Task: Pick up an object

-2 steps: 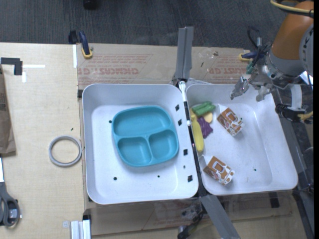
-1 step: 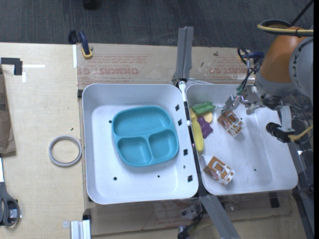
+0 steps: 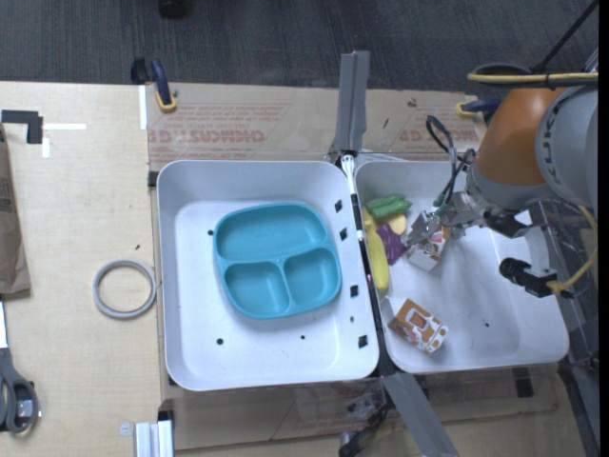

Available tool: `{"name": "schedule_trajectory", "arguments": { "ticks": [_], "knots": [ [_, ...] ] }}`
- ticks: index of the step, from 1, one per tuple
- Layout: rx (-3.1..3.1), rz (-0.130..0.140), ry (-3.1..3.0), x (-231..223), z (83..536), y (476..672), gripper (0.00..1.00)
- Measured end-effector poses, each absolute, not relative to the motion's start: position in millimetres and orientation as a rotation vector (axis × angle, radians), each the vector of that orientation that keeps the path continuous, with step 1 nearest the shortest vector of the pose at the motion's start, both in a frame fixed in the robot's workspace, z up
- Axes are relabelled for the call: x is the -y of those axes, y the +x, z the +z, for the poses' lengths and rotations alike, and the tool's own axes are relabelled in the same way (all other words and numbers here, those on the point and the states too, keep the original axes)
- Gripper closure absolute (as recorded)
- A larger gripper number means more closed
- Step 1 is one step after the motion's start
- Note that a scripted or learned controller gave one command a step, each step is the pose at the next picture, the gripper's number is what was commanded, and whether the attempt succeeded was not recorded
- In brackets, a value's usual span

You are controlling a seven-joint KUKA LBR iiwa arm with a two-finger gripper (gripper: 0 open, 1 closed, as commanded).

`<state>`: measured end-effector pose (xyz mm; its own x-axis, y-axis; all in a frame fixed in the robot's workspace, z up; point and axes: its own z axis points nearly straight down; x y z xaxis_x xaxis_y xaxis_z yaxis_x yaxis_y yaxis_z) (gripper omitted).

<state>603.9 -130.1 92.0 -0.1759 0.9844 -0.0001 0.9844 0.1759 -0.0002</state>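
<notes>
My gripper is low in the right bin, at its left side, with the grey arm and orange band reaching in from the right. Right beneath the gripper lies a small white and red item, touching or nearly touching it. Just to its left sit a purple piece, a green piece and a yellow banana-like piece along the bin's left wall. An orange and white packet lies nearer the front of the same bin.
The left bin holds a blue divided plate. On the bench to the left are a grey ring and scissors. Black cables hang by the arm at the right bin's right side.
</notes>
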Motion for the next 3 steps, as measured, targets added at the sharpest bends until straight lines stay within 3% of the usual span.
{"name": "schedule_trajectory", "arguments": {
  "ticks": [1, 2, 3],
  "knots": [
    [2.793, -0.001, -1.445, 147.2, 93.0, 657.5, 0.0],
    [2.696, -0.001, -1.612, 140.0, 91.7, 583.6, 0.0],
    [2.696, -0.003, -1.62, 141.8, 102.2, 584.8, 1.0]
  ]
}}
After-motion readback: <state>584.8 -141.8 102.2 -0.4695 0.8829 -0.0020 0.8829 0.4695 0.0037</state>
